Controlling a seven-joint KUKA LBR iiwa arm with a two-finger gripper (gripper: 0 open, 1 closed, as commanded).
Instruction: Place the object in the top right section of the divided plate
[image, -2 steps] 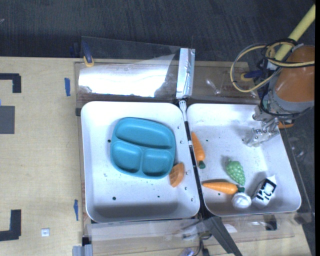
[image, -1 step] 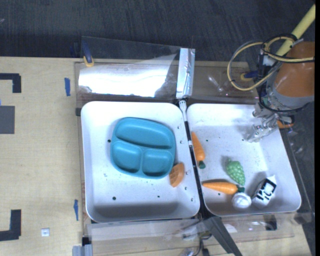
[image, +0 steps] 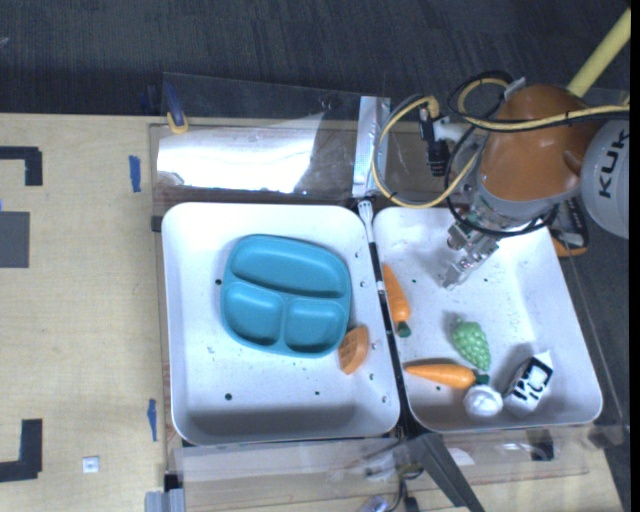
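The blue three-section plastic plate (image: 286, 294) lies open from above, an orange food piece (image: 353, 350) touching its near-right edge, bare white bin floor (image: 200, 370) around it.

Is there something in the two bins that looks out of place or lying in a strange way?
One thing stands out: an orange piece of food in the left bin rests against the lower right rim of the blue divided plate, outside its sections. One carrot lies along the right bin's left wall.
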